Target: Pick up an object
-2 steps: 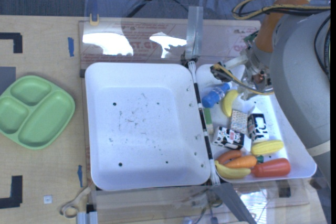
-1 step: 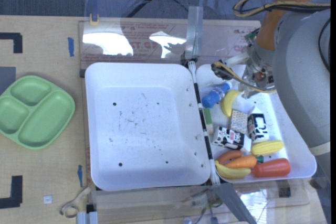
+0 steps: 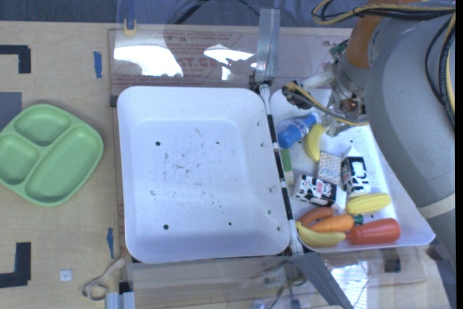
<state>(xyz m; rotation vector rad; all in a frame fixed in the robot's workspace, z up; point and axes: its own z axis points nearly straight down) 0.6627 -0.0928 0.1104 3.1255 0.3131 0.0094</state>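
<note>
Toy foods (image 3: 340, 217) in right bin (image 3: 412, 231)

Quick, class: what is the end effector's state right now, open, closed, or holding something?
End effector: cannot be told; it hangs over the right bin, above the toys.

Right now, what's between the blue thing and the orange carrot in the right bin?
The camera view shows a black-and-white cow-patterned block between the blue thing and the orange carrot.

Toy foods and small boxes (image 3: 340, 206) crowd the right bin (image 3: 409, 228)
</note>
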